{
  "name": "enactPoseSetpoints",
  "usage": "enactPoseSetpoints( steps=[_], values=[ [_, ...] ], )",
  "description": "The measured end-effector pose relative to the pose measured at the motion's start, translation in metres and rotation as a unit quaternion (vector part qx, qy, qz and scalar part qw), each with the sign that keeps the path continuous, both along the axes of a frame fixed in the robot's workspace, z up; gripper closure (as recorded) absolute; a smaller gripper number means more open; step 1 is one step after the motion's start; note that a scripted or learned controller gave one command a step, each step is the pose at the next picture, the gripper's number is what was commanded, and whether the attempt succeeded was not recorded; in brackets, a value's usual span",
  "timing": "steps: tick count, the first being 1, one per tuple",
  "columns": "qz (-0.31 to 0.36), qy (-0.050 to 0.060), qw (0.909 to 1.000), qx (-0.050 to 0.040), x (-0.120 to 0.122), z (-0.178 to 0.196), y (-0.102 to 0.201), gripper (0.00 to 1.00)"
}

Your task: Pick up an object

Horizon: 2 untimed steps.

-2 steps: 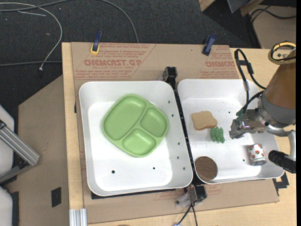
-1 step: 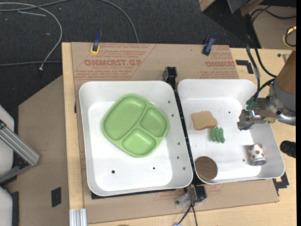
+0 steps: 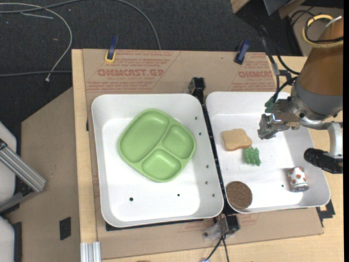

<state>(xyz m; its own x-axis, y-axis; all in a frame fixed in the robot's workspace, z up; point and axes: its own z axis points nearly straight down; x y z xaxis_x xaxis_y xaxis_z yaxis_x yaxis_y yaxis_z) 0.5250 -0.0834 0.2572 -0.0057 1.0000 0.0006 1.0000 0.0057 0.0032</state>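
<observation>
Several small objects lie in the right bin (image 3: 322,198): a tan slice of toast (image 3: 236,140), a green broccoli-like piece (image 3: 251,156), a round brown disc (image 3: 239,194) at the front edge, and a small red and white can (image 3: 297,179) on its side. My gripper (image 3: 268,127) hangs over the right bin's middle, to the right of the toast and slightly above the broccoli piece in the view. I see nothing in it.
The left bin (image 3: 109,201) holds a green three-compartment plate (image 3: 157,144). A black divider strip (image 3: 210,146) runs between the bins. Cardboard sheets and blue clips (image 3: 112,47) frame the bench, and cables trail at the back.
</observation>
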Motion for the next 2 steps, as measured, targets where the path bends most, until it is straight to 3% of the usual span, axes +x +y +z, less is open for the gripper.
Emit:
enactPoseSetpoints(
  steps=[2],
  values=[
    [0.001,0.0,1.0,0.0006,0.046,0.002,0.098,1.0]
  ],
)
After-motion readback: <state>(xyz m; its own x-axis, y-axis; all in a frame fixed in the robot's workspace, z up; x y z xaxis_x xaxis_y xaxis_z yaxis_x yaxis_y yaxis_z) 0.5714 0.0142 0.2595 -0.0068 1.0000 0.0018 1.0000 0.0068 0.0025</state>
